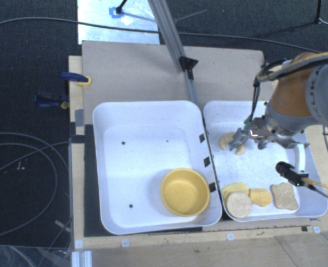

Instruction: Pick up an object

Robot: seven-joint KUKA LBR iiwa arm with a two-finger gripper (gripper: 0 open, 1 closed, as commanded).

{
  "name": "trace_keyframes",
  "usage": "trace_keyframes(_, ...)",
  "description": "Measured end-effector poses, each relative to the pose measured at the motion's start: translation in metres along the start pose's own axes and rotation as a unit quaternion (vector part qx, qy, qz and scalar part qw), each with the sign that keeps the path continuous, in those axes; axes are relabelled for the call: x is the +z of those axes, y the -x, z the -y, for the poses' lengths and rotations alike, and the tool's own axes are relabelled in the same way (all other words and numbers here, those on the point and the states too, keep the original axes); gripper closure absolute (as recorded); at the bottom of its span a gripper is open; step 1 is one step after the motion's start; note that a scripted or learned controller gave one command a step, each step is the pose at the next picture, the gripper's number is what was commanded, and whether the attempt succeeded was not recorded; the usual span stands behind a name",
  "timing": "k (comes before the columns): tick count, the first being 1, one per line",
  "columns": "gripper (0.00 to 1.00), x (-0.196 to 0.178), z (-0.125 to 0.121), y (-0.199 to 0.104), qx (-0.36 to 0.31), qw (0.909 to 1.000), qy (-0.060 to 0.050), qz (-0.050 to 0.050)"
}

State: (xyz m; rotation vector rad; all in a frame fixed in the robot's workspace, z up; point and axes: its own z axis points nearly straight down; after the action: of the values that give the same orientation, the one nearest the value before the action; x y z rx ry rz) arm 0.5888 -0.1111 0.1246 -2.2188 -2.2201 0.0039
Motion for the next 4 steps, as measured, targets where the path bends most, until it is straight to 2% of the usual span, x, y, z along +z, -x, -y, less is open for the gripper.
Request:
trace_keyframes(1, 0.0, 0.036, 0.0, 0.0, 0.0, 1.0, 0.001, 0.0)
trace_keyframes(2, 1.0, 0.023, -0.002, 0.0, 0.001, 1.0, 0.003, 0.0)
trace_keyframes(4, 1.0, -0.082, -0.003, -0.007, -0.002, 1.0, 0.005, 0.001)
